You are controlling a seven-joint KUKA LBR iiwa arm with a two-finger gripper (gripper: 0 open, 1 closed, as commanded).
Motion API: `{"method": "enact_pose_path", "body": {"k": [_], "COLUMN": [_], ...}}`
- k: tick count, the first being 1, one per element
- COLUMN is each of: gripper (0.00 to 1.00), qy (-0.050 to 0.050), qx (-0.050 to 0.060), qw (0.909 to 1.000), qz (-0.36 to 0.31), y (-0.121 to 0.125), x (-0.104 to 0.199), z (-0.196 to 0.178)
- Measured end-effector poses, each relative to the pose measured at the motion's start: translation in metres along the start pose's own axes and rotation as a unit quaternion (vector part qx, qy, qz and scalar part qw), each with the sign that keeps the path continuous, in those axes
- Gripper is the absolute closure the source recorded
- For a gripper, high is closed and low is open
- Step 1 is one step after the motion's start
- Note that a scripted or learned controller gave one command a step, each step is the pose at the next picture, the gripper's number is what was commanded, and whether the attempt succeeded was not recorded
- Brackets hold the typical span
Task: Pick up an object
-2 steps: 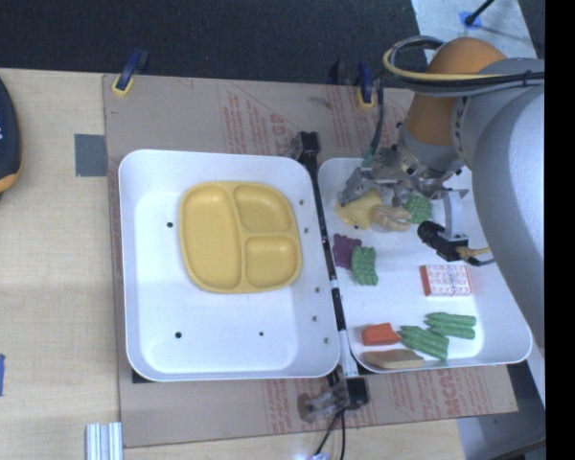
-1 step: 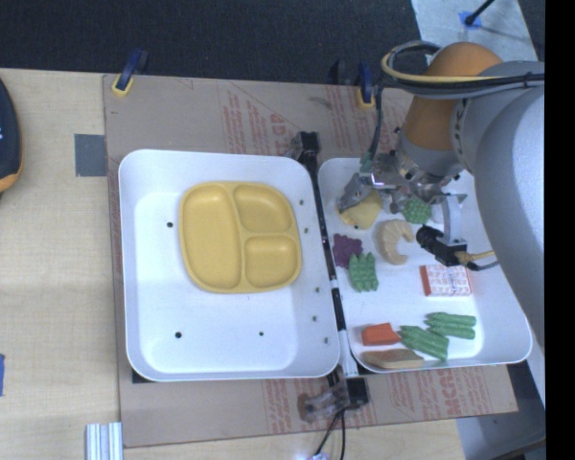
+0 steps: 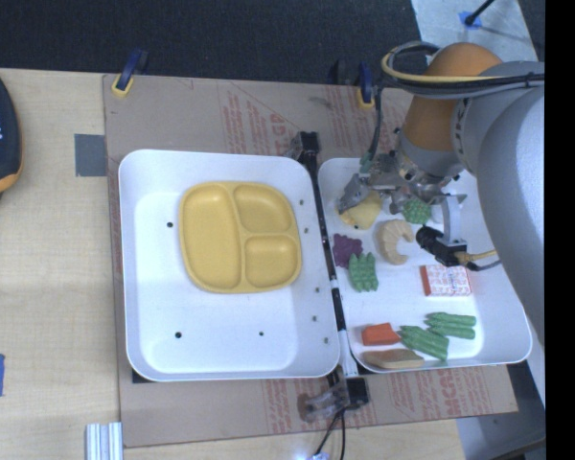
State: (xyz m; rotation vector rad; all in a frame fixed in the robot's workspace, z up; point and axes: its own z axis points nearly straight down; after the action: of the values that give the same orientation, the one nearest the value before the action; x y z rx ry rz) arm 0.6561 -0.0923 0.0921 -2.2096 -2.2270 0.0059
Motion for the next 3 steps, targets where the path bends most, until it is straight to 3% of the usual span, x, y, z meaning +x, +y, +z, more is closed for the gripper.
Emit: {"method": "enact_pose_path", "body": {"k": [1, 2, 3], "gripper": [0.00, 0.00, 0.00], "qy": [0.000, -0.001, -0.001], "qx": [0.002, -0.006, -0.002], "qw": [1.0000, 1.0000, 1.0000], "qz": [0.003, 0.001, 0.001], "y": [-0.089, -0.019, 0.000], "x": [0.000, -0.009, 0.000], "z": [0.001, -0.047, -0.005]}}
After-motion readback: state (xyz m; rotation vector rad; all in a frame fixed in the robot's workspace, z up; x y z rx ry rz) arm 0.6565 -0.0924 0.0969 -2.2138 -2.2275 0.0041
